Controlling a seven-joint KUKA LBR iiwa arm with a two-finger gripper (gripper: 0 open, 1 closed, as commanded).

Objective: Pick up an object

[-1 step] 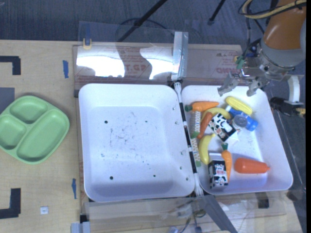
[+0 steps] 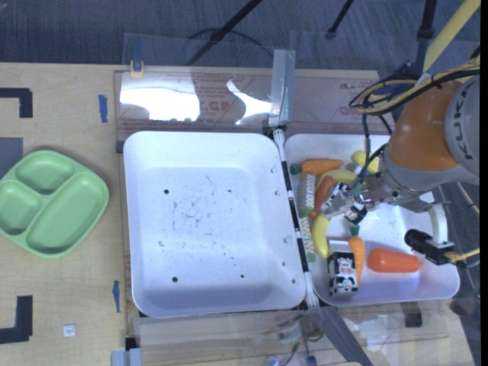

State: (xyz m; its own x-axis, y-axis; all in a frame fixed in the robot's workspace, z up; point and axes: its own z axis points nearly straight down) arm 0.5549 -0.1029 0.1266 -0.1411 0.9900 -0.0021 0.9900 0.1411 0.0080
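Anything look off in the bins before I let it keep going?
Nothing spilled or damaged. The toys are jumbled in the right bin: a yellow banana, an orange carrot and a small cow figure lie close together at odd angles. The left bin only has faint scuff marks. The pincer is low over the pile.

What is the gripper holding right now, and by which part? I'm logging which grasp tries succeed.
It cannot be told. The gripper is down among the toys in the right bin, close to a yellow banana, but no object shows between its fingers.
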